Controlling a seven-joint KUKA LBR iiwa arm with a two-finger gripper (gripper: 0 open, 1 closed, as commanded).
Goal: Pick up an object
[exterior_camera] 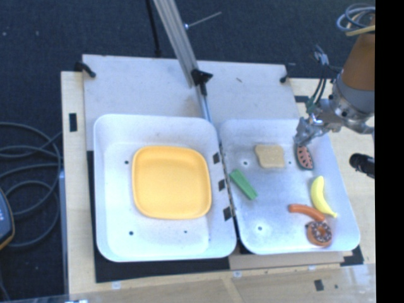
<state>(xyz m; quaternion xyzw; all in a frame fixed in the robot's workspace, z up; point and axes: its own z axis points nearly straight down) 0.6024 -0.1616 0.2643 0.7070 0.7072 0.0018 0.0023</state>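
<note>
My gripper [305, 136] hangs over the far right part of the right bin [278, 245], reaching in from the right. Just below its tip lies a small red-brown slice with dark seeds [305, 158]; I cannot tell whether they touch. A tan bread slice [271, 156] lies to the left of the gripper. A green block [243, 185] rests near the bin's left wall. A yellow banana [322, 196], an orange sausage-like piece [307, 211] and a brown donut [319, 232] lie toward the near right corner.
The left bin [113, 137] holds a square yellow plate [171, 182]. A slanted metal rod [177, 36] reaches down to the divider between the bins. Cables [25, 156] lie on the dark floor at left.
</note>
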